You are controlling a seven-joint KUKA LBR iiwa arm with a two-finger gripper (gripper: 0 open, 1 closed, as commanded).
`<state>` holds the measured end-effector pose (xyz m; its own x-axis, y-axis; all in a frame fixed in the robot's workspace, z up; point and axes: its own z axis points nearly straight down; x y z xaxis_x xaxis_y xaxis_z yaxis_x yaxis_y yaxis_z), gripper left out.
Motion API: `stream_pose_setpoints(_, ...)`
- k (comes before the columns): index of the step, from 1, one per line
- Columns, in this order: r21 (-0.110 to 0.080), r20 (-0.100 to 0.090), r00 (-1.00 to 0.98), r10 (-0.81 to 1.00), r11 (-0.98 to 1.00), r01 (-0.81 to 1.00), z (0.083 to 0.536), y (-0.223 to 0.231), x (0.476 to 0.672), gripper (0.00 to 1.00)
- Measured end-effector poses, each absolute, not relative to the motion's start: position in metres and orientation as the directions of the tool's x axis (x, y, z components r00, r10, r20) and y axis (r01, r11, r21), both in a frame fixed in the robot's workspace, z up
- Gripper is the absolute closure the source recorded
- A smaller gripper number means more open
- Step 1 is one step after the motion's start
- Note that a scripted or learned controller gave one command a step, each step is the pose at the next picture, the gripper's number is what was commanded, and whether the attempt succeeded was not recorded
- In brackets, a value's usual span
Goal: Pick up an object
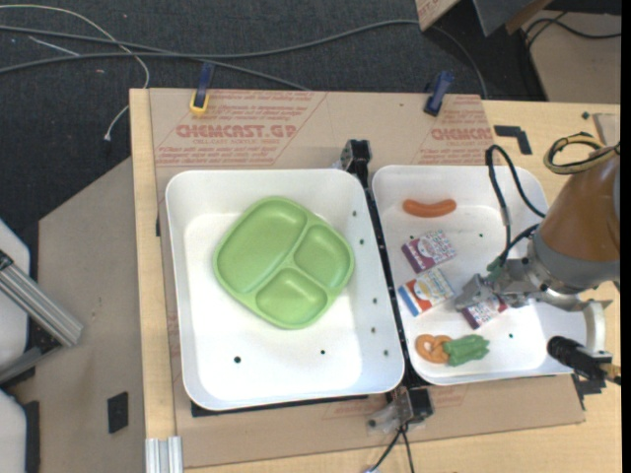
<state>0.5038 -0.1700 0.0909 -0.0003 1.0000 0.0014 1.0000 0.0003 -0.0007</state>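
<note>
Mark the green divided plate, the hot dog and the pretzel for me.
green divided plate [284, 261], camera view, the centre ridge.
hot dog [430, 206], camera view, middle of its length.
pretzel [430, 346], camera view, its centre.

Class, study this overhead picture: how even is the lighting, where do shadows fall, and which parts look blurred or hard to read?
Camera view: lighting is soft and even, with no harsh glare on the white bins; the green plate casts only a faint shadow; the small packets are too soft to read; the gripper and the arm's wrist look slightly smeared; the dark floor at the top is dim.
</note>
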Motion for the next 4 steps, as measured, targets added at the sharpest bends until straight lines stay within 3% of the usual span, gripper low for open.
stream_pose_setpoints(1, 0.020, -0.009, 0.001, 1.000, -0.001, 1.000, 0.110, -0.173, 0.509, 1.00)
stream_pose_setpoints(2, 0.006, -0.002, 0.000, 1.000, 0.000, 1.000, 0.154, -0.178, 0.513, 1.00)
stream_pose_setpoints(4, 0.008, -0.003, -0.001, 1.000, 0.001, 1.000, 0.280, -0.191, 0.518, 1.00)
